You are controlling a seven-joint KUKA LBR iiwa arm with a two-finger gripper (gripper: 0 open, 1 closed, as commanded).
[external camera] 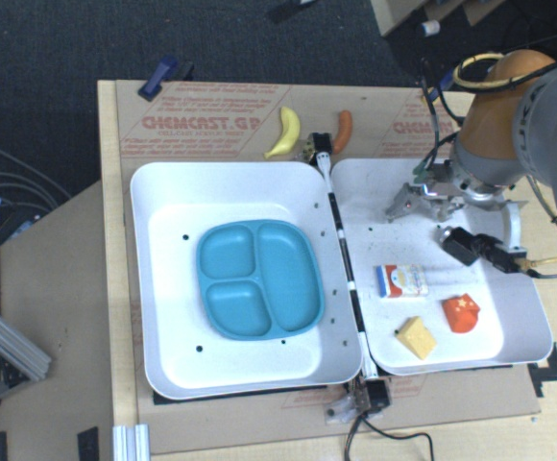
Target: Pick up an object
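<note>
At right of frame, we see the gripper [405, 203] over the right bin [523, 301], its grip unclear to us; carton [400, 280], red toy [461, 313], and cheese [416, 337] lie below.

Dark blue-grey carpet floor [115, 27] all around the table [211, 113], which is plain tan board with red lettering. Loose black cables [29, 176] trail at left.

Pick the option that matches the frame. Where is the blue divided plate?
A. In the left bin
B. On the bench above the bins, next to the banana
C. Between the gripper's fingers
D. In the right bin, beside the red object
A: the blue divided plate lies flat in the middle of the left bin.
</note>
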